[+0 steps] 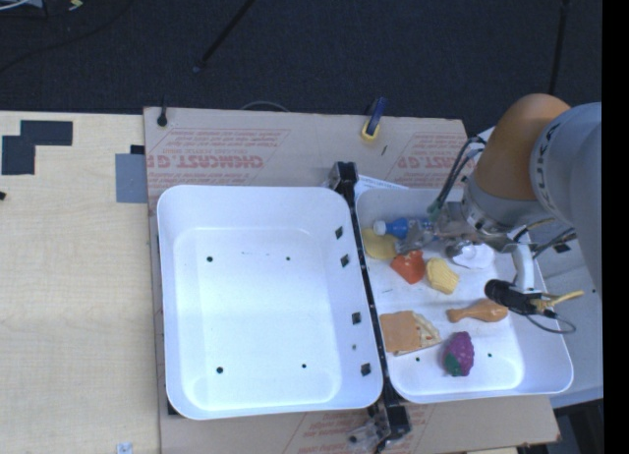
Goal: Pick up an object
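The right bin [536, 373] holds several toy foods. A red piece [409, 266] lies beside a yellow piece [442, 276], with a blue bottle-like item [401, 228] and another yellow piece [378, 244] near the bin's far left corner. A brown drumstick [479, 312], a slice of toast [407, 331] and purple grapes [458, 353] lie nearer the front. My gripper [439, 235] is low in the bin's far part, just right of the blue item and above the red piece. A white object [479, 255] lies right under the wrist.
The left bin [177, 246] stands beside the right one, with a black divider clamp [346, 179] between them. Both rest on cardboard [246, 152]. The grey arm [550, 162] with its orange band covers the right bin's far right corner.
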Controlling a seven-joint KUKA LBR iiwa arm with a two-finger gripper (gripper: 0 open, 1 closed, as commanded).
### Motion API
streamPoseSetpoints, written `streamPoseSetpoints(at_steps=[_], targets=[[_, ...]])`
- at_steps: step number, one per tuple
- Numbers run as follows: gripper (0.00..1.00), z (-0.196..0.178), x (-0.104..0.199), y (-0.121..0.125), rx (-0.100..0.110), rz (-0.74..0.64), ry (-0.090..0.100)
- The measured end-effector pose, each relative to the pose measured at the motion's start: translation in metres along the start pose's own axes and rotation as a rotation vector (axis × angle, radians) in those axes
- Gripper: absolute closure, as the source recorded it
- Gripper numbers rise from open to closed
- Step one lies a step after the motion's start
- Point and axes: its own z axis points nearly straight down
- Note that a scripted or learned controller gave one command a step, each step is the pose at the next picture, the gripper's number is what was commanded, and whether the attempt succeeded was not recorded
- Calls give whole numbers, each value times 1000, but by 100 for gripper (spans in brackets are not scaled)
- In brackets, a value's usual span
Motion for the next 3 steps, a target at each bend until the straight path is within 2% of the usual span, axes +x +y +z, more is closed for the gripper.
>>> streamPoseSetpoints(at_steps=[1, 2, 3], targets=[[100, -13, -4, 1, -4, -2, -13], [100, -1, -29, -49, -1, 8, -22], [100, 0, 10, -23, 2, 6, -26]])
